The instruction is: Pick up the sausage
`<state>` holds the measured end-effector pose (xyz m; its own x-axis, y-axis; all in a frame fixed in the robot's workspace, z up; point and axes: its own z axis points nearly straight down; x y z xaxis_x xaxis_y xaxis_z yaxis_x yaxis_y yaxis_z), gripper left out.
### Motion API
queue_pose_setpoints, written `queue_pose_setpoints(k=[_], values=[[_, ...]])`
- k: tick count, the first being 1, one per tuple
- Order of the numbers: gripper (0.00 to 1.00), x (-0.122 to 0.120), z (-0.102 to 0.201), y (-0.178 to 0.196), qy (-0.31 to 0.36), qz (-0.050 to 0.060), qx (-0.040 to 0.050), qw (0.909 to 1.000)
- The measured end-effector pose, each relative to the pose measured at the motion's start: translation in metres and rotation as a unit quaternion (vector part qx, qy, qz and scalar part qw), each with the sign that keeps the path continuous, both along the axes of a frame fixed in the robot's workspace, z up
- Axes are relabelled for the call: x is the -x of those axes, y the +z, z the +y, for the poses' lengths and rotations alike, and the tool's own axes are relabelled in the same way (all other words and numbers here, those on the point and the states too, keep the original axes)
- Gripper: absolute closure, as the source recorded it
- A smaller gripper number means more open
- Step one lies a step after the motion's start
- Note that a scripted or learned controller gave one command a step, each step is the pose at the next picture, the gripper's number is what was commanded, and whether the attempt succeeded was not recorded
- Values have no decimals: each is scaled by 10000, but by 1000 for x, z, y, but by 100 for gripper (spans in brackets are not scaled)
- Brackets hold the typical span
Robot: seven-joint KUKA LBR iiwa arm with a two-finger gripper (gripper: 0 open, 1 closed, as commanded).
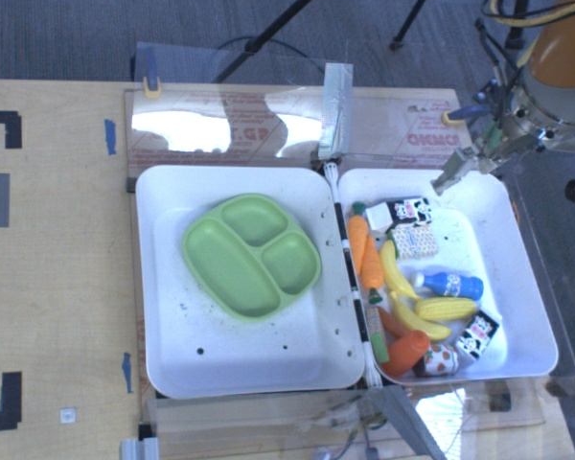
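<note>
Camera view looks down on two white bins, and we take the layout as a pick setup: the toy food is heaped in the right bin (517, 257), within the arm's reach from the right, while the left bin (163, 286) carries a green divided plate (252, 254) near its centre, perhaps a place to drop things.

We read the sausage (391, 320) as the reddish-brown piece lying along the right bin's left wall toward its near-left corner, partly under a yellow banana (398, 276) and touching an orange-red rounded toy (407, 351). We are not sure of that identification, since the pile hides much of it. An orange carrot (366, 247) runs along the same wall farther back. A corn cob (448, 308), a blue bottle (452, 285) and cow-patterned cartons (409, 213) crowd the middle.

The gripper (452, 173) hangs over the far-right corner of the right bin, well apart from the sausage, with nothing between its fingers; we cannot tell whether they stand apart or together. We judge the pick not yet begun, and the banana overlapping the target could spoil a grasp.

Reddish print shows on the clear panels behind the bins, seemingly mirrored; we cannot read it.
</note>
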<state>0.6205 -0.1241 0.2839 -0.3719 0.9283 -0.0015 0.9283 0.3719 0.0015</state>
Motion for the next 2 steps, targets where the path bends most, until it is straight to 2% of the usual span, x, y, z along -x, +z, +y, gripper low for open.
queue_pose_setpoints(k=[1,2], values=[[100,-1,0,11,1,-34,7,10000],[100,-3,0,22,3,-66,14,10000]])
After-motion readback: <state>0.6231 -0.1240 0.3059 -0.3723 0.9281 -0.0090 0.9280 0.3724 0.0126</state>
